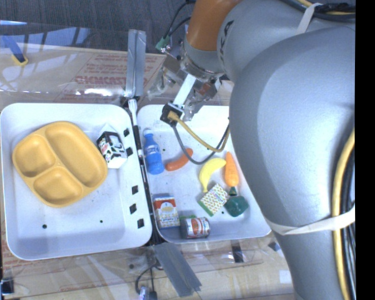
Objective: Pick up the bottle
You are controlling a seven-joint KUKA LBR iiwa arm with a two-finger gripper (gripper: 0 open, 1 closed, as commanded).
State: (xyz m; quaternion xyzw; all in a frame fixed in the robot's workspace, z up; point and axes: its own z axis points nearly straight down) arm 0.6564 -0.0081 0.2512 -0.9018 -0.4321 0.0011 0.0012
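Note:
The bottle (152, 152) is blue with a white cap and lies lengthwise along the left wall of the right bin (257, 229), cap toward the back. My gripper (169, 79) hangs over the back rim of that bin, up and slightly right of the bottle and well apart from it. The wrist and its fittings crowd around the gripper. Nothing shows held in it.
The right bin also holds an orange sausage (178, 162), a banana (210, 172), a carrot (231, 170), a green item (235, 206), a patterned packet (213, 199), a small carton (166, 211) and a can (195, 226). In the left bin (25, 239) lie a yellow divided plate (58, 162) and a milk carton (112, 147).

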